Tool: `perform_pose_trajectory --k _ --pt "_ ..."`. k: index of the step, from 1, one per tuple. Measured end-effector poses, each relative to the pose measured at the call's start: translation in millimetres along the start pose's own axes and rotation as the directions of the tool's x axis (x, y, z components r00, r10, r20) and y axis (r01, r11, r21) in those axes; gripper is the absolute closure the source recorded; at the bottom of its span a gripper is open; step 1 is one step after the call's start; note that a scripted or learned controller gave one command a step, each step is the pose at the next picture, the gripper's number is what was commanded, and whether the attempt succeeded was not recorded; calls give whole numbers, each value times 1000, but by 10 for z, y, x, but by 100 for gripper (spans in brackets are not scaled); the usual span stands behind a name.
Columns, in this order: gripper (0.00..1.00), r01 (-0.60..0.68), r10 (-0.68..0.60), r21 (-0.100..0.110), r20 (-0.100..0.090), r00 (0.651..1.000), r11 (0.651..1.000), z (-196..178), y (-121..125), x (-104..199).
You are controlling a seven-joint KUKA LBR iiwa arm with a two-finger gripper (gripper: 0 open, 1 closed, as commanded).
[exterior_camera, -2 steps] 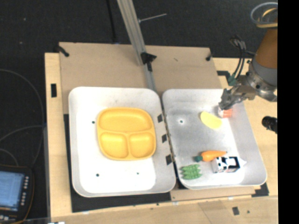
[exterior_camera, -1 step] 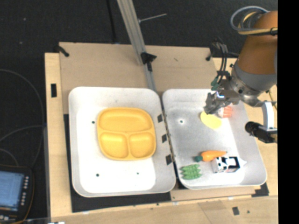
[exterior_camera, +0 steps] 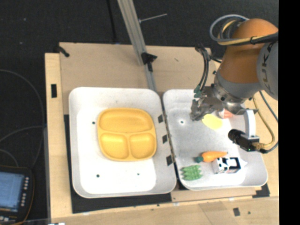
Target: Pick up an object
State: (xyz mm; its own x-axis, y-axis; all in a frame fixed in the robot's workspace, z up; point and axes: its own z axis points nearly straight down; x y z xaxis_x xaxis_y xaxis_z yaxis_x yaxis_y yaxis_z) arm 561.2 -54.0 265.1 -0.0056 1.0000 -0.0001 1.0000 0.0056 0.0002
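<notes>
My gripper (exterior_camera: 197,112) hangs over the upper middle of the right bin (exterior_camera: 183,139), its dark fingers pointing down toward the bin floor. Just right of it lies a flat yellow piece (exterior_camera: 213,122), with a small pink-red thing (exterior_camera: 227,114) partly hidden under the wrist. Toward the bin's front lie an orange carrot (exterior_camera: 214,155), a black-and-white cow-patterned block (exterior_camera: 227,164) and a green leafy piece (exterior_camera: 191,173). Nothing shows between the fingers.
The left bin (exterior_camera: 84,172) holds a yellow three-section plate (exterior_camera: 126,133). A metal pole (exterior_camera: 136,36) slants up from between the bins at the back. The bins sit side by side on a wooden bench (exterior_camera: 93,64).
</notes>
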Motion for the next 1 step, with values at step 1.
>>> perform_pose_trajectory --k 1 --pt "100 2 -2 -1 -2 1000 1000 -51 -81 506"
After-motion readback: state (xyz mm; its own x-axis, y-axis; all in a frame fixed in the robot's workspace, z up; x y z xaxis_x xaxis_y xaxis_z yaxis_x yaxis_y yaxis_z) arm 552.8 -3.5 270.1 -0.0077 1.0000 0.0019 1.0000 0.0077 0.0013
